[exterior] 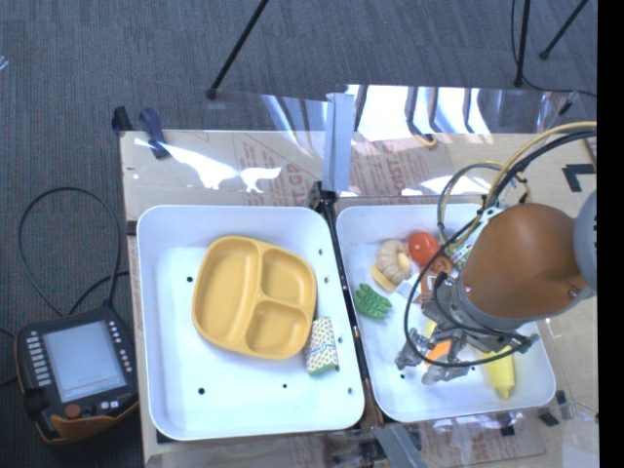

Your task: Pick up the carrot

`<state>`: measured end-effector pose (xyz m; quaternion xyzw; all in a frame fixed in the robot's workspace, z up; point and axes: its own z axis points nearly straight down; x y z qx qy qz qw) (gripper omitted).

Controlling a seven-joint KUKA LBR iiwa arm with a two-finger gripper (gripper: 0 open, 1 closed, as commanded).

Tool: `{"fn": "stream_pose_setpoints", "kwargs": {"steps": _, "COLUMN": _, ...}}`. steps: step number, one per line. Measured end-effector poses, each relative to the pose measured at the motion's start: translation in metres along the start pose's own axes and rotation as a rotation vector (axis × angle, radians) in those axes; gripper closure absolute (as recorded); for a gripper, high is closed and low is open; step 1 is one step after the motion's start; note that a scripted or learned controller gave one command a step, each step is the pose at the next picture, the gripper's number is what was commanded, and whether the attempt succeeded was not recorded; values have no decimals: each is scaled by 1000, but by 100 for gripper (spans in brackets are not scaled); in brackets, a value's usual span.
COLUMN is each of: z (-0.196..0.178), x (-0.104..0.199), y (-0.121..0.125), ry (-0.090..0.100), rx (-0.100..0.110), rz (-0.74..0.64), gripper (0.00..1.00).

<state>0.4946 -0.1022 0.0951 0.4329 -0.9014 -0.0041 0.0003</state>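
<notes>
My gripper (429, 357) is low in the right bin (385, 224), near its front middle, below the arm's big orange band. A small orange piece that looks like the carrot (439, 347) shows right at the gripper's tip, mostly hidden by the gripper body. I cannot tell whether it is gripped or just lying under the gripper.
The right bin also holds a red tomato (422, 246), a tan ridged item (393, 259), a green leafy item (371, 301) and a yellow item (501, 376) at the front right. The left bin (166, 378) holds a yellow divided plate (255, 296) and a patterned sponge (323, 345).
</notes>
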Motion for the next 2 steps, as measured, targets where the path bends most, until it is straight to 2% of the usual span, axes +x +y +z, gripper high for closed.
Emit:
{"fn": "stream_pose_setpoints", "kwargs": {"steps": 1, "z": -140, "x": 14, "y": -1, "ry": -3, "rx": 13, "rz": -18, "gripper": 100}}
{"fn": "stream_pose_setpoints", "kwargs": {"steps": 2, "z": -137, "x": 15, "y": 0, "ry": 0, "rx": 6, "rz": -17, "gripper": 0}}
